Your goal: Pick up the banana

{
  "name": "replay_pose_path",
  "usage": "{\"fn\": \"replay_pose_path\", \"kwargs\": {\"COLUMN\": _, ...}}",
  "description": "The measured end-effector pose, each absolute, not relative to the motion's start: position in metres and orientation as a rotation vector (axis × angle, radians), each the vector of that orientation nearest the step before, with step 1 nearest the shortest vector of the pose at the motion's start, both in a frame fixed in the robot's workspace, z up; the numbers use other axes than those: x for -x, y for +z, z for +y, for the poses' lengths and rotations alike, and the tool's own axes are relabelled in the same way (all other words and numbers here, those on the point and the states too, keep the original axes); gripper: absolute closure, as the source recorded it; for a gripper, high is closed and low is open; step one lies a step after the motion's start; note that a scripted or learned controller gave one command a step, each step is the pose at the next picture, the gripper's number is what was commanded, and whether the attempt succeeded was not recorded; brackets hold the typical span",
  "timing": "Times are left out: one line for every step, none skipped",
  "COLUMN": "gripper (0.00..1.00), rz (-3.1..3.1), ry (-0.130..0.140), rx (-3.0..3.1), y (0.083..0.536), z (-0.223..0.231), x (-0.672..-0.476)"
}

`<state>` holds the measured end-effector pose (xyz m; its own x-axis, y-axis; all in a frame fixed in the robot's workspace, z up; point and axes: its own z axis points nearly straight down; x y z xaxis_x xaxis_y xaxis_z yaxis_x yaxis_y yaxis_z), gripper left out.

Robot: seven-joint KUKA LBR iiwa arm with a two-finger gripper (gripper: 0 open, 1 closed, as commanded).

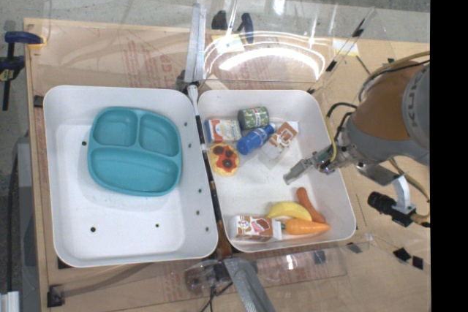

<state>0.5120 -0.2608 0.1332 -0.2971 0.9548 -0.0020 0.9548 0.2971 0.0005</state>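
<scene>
While the banana (289, 211) lies untouched in the right bin (322, 120), just below the gripper (298, 172), the pick is all still to do. How the jaws stand I cannot tell. A carrot (307, 227) and a sausage (310, 204) crowd the banana's right side; open floor lies between jaws and fruit.

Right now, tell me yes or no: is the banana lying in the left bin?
No. The banana lies in the right bin, near its front edge beside the carrot.

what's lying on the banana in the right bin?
The banana lies in the right bin, with an orange carrot overlapping its near edge and a sausage against its right end. A carton hides its left tip.
</scene>
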Motion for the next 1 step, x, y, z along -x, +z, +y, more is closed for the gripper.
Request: {"fn": "replay_pose_path", "kwargs": {"gripper": 0.00, "rz": 2.436, "ry": -0.002, "rx": -1.988, "y": 0.1055, "z": -0.2018, "x": -0.4885}}
